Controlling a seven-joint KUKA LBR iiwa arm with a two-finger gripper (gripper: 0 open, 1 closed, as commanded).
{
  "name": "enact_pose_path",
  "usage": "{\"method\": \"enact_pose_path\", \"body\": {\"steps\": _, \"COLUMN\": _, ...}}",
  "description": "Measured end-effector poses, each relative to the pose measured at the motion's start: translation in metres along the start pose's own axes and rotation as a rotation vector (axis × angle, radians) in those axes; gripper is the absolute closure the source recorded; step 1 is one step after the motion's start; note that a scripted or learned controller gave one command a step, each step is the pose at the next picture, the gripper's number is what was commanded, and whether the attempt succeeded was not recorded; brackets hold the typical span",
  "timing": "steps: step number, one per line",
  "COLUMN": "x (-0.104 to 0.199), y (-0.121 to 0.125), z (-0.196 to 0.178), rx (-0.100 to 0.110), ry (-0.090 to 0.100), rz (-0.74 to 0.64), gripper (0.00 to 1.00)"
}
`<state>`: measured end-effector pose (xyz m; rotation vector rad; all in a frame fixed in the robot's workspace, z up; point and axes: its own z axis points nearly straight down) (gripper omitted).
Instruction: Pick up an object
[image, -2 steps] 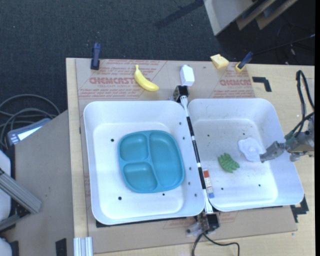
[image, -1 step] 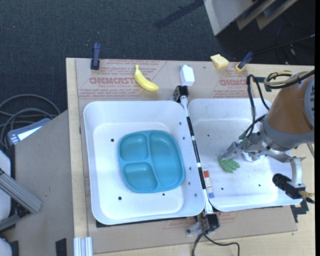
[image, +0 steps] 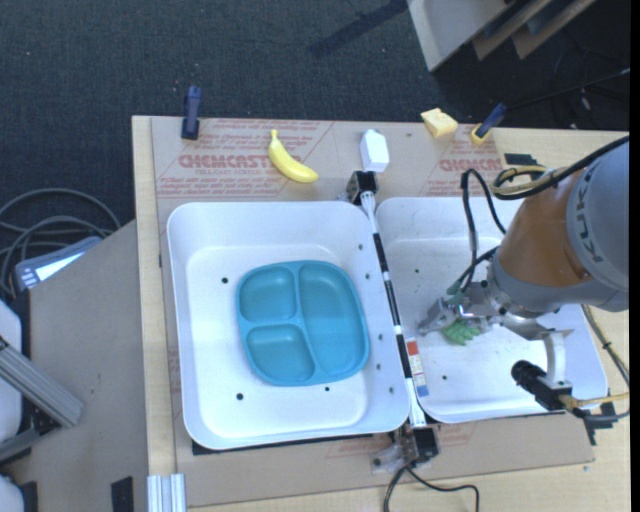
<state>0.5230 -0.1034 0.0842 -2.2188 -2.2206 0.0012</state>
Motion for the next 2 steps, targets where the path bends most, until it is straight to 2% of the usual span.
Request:
{"method": "enact_pose_path", "body": {"steps": 1, "x": 0.0, "y": 0.0, "z": -0.01, "rx": -0.002, "ry": -0.001, "rz": 0.001, "gripper": 1.0}}
{"method": "enact_pose_path", "body": {"steps": 2, "x": 0.057, "y": 0.014, "z": -0.101, "rx": -0.004, "ry": -0.001, "rz": -0.001, "gripper": 1.0}}
